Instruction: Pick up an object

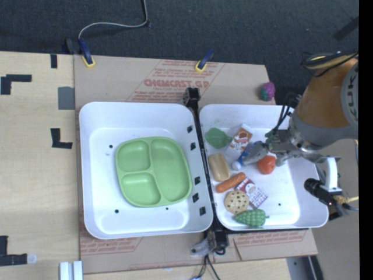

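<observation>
The right bin [291, 206] holds several toy foods. Among them are a green piece [217, 137], a white packet [241, 138], a tan bread roll [220, 167], an orange sausage [231, 182], a cookie [236, 202], a red-and-white packet [254, 193], a bumpy green vegetable [250, 217] and a red tomato [266, 164]. My gripper [260, 152] is low in this bin, just above and left of the tomato. A blue-grey shape [249, 155] lies at its tip, and I cannot make out whether that is an object or part of the gripper.
The left bin [99, 127] holds a green divided plate [154, 171]. A black divider [201, 156] runs between the bins. A small purple object [267, 90] lies on the cardboard beyond the right bin. The arm's grey and orange body [326, 109] overhangs the bin's right side.
</observation>
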Action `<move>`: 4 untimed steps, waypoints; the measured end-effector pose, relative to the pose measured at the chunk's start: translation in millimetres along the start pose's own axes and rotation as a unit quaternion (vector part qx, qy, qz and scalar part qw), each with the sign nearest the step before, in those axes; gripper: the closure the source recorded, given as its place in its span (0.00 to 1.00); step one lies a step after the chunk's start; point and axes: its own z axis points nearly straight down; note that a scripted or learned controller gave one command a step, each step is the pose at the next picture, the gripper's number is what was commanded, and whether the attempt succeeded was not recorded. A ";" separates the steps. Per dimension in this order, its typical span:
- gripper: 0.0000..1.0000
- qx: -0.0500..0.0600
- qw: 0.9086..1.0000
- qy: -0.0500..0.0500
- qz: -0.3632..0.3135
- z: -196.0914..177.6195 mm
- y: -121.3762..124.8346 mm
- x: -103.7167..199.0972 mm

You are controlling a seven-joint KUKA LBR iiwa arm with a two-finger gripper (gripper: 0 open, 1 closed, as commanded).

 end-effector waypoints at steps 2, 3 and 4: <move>0.00 -0.003 1.000 0.000 0.000 102.3 83.1 23.8; 0.00 0.023 1.000 0.002 0.001 104.7 133.9 22.9; 0.00 0.022 1.000 -0.001 0.002 104.7 133.6 25.3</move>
